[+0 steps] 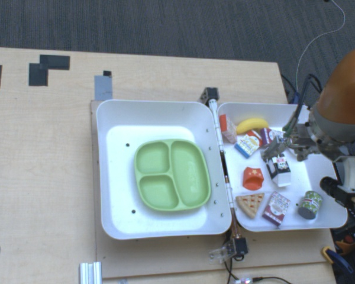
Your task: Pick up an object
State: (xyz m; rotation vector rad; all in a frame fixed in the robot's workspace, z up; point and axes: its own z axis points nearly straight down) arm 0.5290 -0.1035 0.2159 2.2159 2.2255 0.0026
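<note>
The right bin (325, 220) holds several small items. My gripper (286, 153) hangs over its middle, open, with nothing between its fingers. It sits just above a black and white carton (280, 171). Around it lie a yellow banana (252, 124), a blue and white carton (247, 145), a maroon packet (265, 137), a red fries box (253, 178), a pizza slice (250, 204), a red and white packet (276, 207) and a green-labelled can (309, 204). A small red item (223, 123) rests against the bin's left wall.
The left bin (115, 218) carries a green divided plate (171, 174). A clamp and cables (232, 250) sit at the front between the bins. The arm's orange band (346, 90) looms over the right bin's far right corner.
</note>
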